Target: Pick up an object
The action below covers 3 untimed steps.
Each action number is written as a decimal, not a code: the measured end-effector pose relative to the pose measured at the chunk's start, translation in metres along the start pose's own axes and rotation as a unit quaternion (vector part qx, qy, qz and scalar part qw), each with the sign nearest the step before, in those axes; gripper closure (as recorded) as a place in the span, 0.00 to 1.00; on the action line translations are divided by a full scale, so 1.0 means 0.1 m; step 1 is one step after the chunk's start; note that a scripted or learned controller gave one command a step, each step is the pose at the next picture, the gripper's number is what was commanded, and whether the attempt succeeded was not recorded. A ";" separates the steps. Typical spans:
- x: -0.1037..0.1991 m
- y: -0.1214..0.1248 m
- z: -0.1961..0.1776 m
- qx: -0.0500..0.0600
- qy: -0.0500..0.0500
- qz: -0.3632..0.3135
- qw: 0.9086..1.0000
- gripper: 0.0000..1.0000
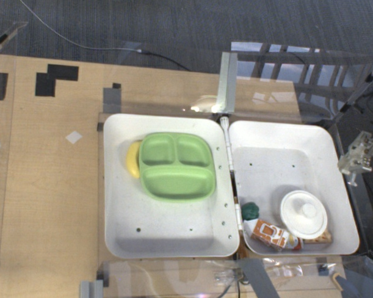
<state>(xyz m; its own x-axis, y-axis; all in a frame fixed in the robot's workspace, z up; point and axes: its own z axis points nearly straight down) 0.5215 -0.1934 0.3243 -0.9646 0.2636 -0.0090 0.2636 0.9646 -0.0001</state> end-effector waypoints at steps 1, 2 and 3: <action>0.02 0.14 -0.07 -0.001 0.000 -0.186 0.982 1.00; -0.31 0.95 0.11 -0.002 0.000 -0.186 0.983 1.00; -0.21 0.23 0.98 -0.001 0.001 -0.253 0.968 1.00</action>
<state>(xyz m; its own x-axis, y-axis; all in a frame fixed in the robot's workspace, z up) 0.5483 -0.1764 0.2268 -0.9702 -0.2420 -0.0057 -0.2420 0.9703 -0.0016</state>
